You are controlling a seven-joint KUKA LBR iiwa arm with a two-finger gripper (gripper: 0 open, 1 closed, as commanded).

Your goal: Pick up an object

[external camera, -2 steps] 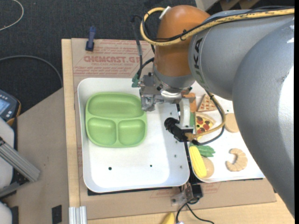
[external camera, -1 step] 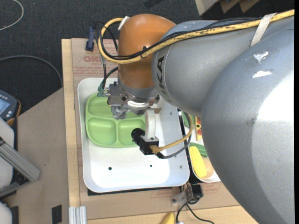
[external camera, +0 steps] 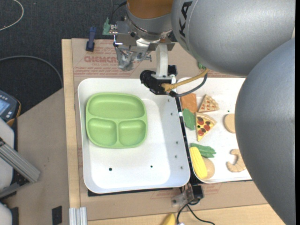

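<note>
Above the far rim of the left shallow white plastic bin hangs the metal two-finger gripper, over the bench's brown cardboard surface; whether its claw is spread or closed cannot be told. A light green three-compartment plastic tray lies flat in that bin. Toy food sits in the right white bin: two pizza slices, a yellow corn cob with green leaves, a beige pretzel-like piece.
</note>
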